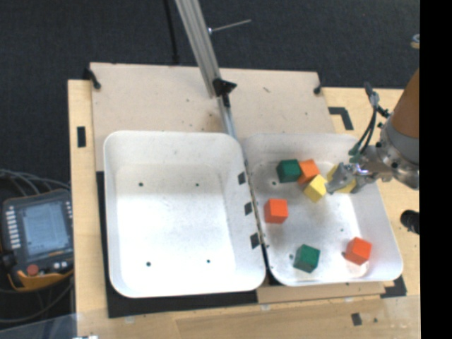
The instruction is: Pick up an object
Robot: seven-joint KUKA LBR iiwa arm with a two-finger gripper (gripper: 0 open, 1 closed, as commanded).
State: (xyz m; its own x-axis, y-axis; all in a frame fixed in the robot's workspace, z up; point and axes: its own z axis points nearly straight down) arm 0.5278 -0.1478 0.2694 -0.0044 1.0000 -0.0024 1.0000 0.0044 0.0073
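Over the right bin (395, 260), near its upper right part, hangs the gripper (342, 178), carried by the grey arm with the orange band that reaches in from the right edge. Its tip points left toward a yellow block (316, 188), which sits tilted just beside it. At this slant I cannot tell whether the two touch, whether the block lies between the jaws, or how far the jaws stand apart; a yellowish patch at the tip may be a further part of the block or of another piece.

Taking the yellow block as the landmark: an orange block (308, 169) lies touching or just beside it on its upper left, and a green block (288, 170) sits next beyond that, to the left. Below and to the left of the yellow block lies a second orange block (276, 210), apart from it. Farther below it rests another green block (306, 258), near the bin's lower rim. A red-orange block (359, 250) sits down to its right, well apart.

Left of all these lies the left bin (116, 154), its wall meeting the right bin's.
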